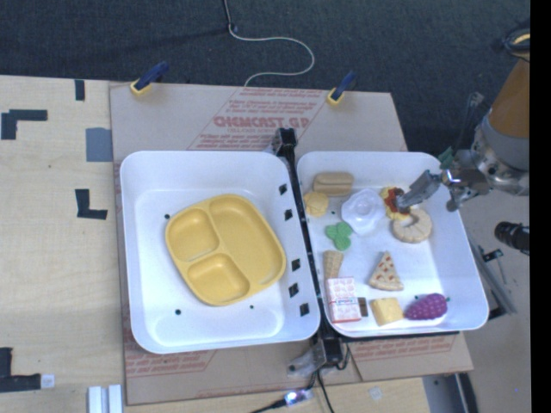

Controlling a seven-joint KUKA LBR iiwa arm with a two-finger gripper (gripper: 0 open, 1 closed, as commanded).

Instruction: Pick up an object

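Arm reaches in from right, gripper (411,198) lowered

Two white bins (138,256) sit on brown cardboard (250,119) printed with red lettering. The left one holds a yellow divided plate (225,248). At right: a purple bunch of grapes (426,306), a green leafy piece (337,236), a tan pizza slice (386,273) (speckled red), a red-and-white carton (343,299), a yellow cheese block (386,311). Blue-and-yellow clamps (148,78) grip the cardboard's upper edge.
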